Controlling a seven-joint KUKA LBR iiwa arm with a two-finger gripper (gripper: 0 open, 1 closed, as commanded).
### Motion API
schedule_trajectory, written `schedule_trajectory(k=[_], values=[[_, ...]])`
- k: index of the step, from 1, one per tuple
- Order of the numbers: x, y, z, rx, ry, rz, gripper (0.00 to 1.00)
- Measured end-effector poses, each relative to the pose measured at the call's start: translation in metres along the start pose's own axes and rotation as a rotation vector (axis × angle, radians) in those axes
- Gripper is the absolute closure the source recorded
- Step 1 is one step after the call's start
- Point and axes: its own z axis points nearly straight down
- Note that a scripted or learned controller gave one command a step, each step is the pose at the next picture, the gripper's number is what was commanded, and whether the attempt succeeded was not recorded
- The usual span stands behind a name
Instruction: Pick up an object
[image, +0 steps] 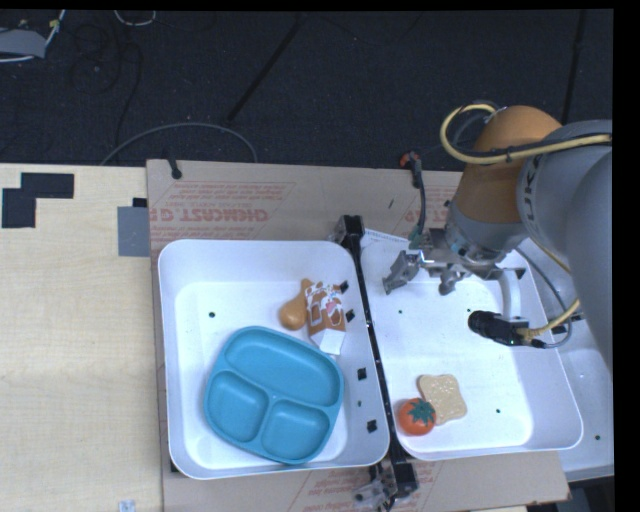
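- Overhead, the gripper (421, 275) is seen above the far end of the right bin (560, 420), its two fingers (398, 272) spread apart with nothing held between them.
- A red tomato (416, 416) and a tan bread slice (443, 397) are found touching each other at the near end of the right bin, well apart from the gripper.
- A blue divided plate (274, 393) is laid in the left bin (180, 350).
- A brown and white packet (324, 308) and an orange-brown piece (295, 309) are placed just beyond the plate, near the divider between the bins.
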Motion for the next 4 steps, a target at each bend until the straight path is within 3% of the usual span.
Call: schedule_trajectory(k=[1,2,3,4], values=[[0.002,-0.011,0.052,0.001,0.0,0.001,0.0],[0.003,-0.012,0.066,-0.002,0.0,0.003,0.0],[0.002,-0.012,0.055,-0.001,0.0,0.007,1.0],[-0.006,-0.008,0.009,-0.009,-0.002,0.005,1.0]])
